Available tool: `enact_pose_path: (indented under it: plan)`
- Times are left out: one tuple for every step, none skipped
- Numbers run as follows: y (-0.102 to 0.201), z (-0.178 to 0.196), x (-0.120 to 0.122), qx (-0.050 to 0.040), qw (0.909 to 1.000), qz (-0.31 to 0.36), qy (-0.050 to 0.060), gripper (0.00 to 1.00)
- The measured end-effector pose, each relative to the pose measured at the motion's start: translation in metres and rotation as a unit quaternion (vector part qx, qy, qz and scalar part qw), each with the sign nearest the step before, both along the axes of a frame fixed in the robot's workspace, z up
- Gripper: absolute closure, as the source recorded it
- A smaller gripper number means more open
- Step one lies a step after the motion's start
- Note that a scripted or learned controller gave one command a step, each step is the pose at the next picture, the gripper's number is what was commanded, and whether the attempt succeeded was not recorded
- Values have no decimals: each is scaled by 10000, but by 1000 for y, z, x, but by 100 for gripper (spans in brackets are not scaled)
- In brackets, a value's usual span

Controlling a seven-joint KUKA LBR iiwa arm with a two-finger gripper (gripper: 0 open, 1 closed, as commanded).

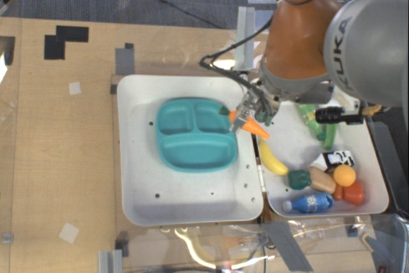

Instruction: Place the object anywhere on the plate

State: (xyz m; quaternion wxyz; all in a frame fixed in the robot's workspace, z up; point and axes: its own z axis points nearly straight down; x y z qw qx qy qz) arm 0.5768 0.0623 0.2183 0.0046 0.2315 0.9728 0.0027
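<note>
Nearest, right bin (377, 201): blue bottle (309, 203), orange ball (344, 175), banana (273, 160). Farther, gripper (248, 117) pinches orange carrot (253, 126) between its fingers, above the seam between bins, just right of teal plate (192, 135) lying in left bin (134, 156).

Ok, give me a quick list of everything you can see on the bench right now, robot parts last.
plate: one, teal, three compartments, in the left bin
left bin: one, white, holds the plate
right bin: one, white, holds the loose items
carrot: one, orange with a green tip, at the gripper over the seam between the bins, by the plate's right edge
banana: one, yellow, right bin, left side
bottle: one, blue, right bin, front
orange ball: one, right bin
green item: one, right bin, back
gripper: one, metal, closed around the carrot
arm: one, grey with orange band, from the right
</note>
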Motion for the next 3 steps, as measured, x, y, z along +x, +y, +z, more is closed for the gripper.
enact_pose_path:
  plan:
    - [57, 12, 13, 6, 9995, -302, 4, 100]
    - [54, 12, 13, -1, 9995, -316, 4, 0]
    - [147, -37, -14, 9, 9831, -1830, 45, 0]
